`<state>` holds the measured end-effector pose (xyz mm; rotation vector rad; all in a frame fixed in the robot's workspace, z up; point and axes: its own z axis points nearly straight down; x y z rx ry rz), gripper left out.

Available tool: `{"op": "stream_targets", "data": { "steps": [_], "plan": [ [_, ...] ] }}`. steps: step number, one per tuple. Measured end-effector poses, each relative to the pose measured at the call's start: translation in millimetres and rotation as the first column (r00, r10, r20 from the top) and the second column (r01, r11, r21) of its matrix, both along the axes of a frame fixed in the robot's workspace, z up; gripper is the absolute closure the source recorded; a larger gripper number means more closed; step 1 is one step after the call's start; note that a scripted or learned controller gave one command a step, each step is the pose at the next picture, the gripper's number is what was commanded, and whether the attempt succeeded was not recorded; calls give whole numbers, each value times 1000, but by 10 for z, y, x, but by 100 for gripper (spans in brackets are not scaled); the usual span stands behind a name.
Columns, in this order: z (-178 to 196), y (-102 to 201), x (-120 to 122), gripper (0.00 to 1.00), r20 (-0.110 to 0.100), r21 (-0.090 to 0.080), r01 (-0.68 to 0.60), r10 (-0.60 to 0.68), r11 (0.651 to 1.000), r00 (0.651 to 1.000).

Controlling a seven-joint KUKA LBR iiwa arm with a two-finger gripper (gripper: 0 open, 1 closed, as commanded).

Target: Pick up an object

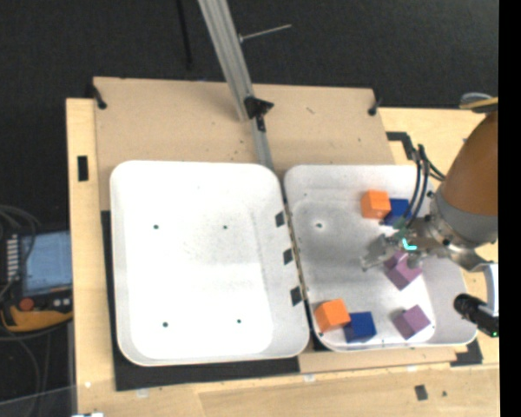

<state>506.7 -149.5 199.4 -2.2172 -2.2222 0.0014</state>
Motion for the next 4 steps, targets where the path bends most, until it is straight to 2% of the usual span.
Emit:
{"op": "stream_targets", "data": {
  "steps": [1, 3, 4],
  "plan": [
    [13, -5, 7, 0, 4, -1, 3, -3, 1000, 1000],
    [-958, -54, 68, 0, 0, -2, 3, -3, 1000, 1000],
    [-827, -62, 87, 100, 8, -2, 11, -11, 1000, 1000]
  ]
}}
